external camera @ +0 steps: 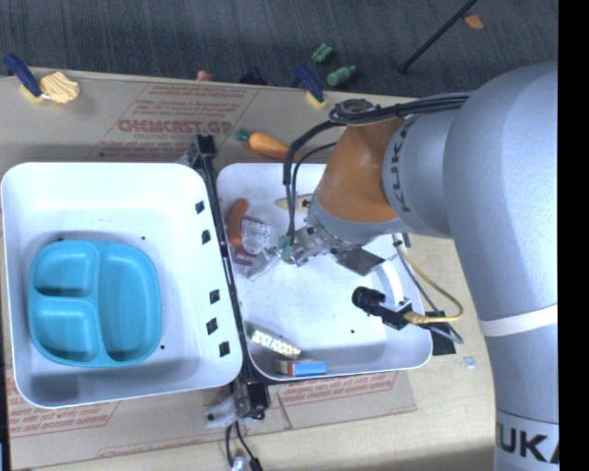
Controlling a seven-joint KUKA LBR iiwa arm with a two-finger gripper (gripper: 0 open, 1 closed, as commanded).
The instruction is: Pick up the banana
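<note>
Frankly, I cannot tell for certain which piece is the banana; the likeliest is a pale long piece against the right bin's near wall; I'd judge it light, smooth and curved, best taken across its middle; the gripper hangs well apart from it, beside a crumpled packet; its opening I cannot tell.

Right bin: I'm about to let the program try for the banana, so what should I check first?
1. Banana located: cannot tell; the arm covers part of the right bin.
2. Gripper over the right bin: ok.
3. Gripper free of clutter: not ok; it sits at a clear packet.
4. Blue tray out of the way, in the left bin: ok.
</note>
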